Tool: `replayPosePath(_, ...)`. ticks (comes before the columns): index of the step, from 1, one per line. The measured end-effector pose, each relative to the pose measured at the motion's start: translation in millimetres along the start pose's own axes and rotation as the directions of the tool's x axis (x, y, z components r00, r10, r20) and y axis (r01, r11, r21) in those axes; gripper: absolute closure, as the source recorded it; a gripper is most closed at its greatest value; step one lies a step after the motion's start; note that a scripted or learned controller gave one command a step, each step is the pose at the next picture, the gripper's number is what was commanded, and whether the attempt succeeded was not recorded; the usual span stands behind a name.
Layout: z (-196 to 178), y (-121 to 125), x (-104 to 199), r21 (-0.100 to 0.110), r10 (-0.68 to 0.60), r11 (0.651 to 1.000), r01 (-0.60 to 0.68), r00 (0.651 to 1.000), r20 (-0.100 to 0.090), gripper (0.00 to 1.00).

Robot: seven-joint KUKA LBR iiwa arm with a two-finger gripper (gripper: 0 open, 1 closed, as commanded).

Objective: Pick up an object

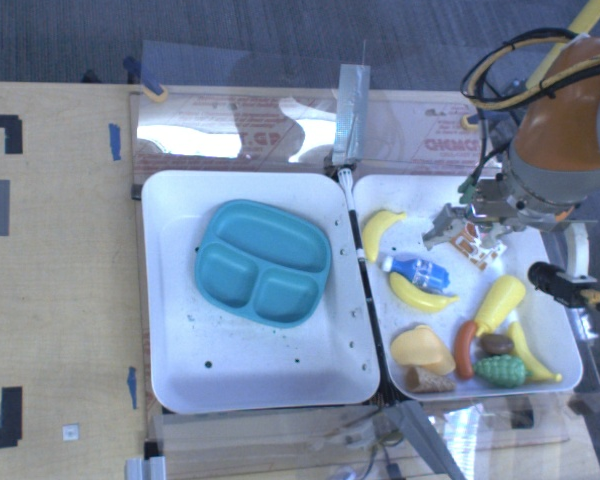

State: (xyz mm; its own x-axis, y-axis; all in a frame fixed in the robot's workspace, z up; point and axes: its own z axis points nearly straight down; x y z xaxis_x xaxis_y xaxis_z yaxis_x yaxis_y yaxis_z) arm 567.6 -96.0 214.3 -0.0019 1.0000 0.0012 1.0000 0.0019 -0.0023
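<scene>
The gripper (458, 224) hangs over the right bin (572, 366); whether it grips anything I cannot tell. Beside it lie a small orange-and-white packet (477, 245), smooth plastic bananas (380, 230), and a blue bottle (420, 271). A three-part teal plate (263, 261) sits in the left bin (170, 298).

Bench and floor from above

We look down on a pale wood bench (50, 298) with black marks (8, 133) and bits of blue tape (114, 140) on it. Beyond its far edge lies dark blue-grey carpet (280, 8). Clear plastic sheet (240, 133) along the back catches bright glare.
</scene>
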Motion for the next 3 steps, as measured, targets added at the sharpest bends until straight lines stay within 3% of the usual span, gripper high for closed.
replayPosePath(1, 100, 46, -47, -0.038, 0.099, 0.994, -0.098, 0.995, 0.007, 0.00)
replayPosePath(2, 107, 63, -78, -0.041, 0.178, 0.983, -0.178, 0.984, -0.005, 0.00)
replayPosePath(3, 127, 101, -53, -0.008, 0.048, 0.999, -0.047, 0.999, 0.003, 0.00)
